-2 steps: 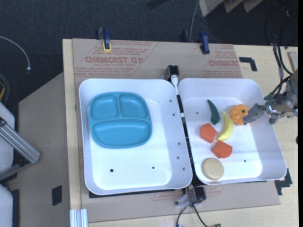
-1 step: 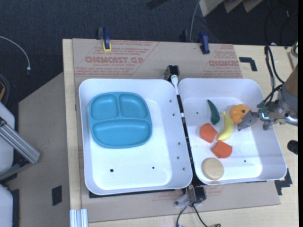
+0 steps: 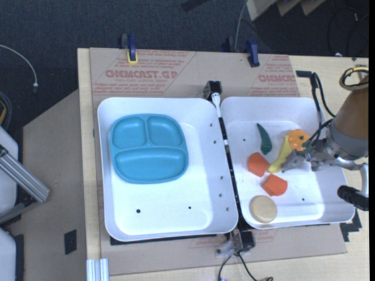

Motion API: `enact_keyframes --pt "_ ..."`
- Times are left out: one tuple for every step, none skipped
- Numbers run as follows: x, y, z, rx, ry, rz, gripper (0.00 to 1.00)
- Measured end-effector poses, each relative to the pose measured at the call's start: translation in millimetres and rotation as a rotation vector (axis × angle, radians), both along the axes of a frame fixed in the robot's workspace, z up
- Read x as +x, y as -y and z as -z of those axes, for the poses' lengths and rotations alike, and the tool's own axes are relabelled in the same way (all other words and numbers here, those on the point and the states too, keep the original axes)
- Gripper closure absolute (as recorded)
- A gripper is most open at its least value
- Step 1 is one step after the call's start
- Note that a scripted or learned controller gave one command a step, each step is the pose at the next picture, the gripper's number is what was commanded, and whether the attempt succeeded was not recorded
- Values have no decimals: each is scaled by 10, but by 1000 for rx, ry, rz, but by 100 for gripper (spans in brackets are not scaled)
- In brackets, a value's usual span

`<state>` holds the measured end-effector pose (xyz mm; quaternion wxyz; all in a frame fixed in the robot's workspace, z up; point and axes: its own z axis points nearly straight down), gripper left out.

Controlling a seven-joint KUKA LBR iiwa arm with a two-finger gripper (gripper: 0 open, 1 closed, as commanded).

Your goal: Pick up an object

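Observation:
The right bin holds several small toy foods. A dark green curved piece lies at the back. A yellow piece and an orange piece lie beside it. Two red-orange chunks sit in the middle, and a beige round piece rests near the front wall. My gripper reaches in from the right and sits low, right against the yellow piece and just below the orange one. Nothing is visibly lifted.
The left bin holds a blue divided plate. A black divider strip runs between the bins. The arm's orange band and grey wrist hang over the right bin's right wall.

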<state>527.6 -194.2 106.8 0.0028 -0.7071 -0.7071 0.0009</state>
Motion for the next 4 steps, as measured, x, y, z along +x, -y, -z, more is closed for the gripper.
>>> enact_keyframes --pt "-3 -5 232 -1 1 0 0" --pt "4 -1 116 -3 5 0 100" --pt "-69 -2 -331 -5 8 0 100" --pt "-100 -44 -946 -6 12 -1 100"
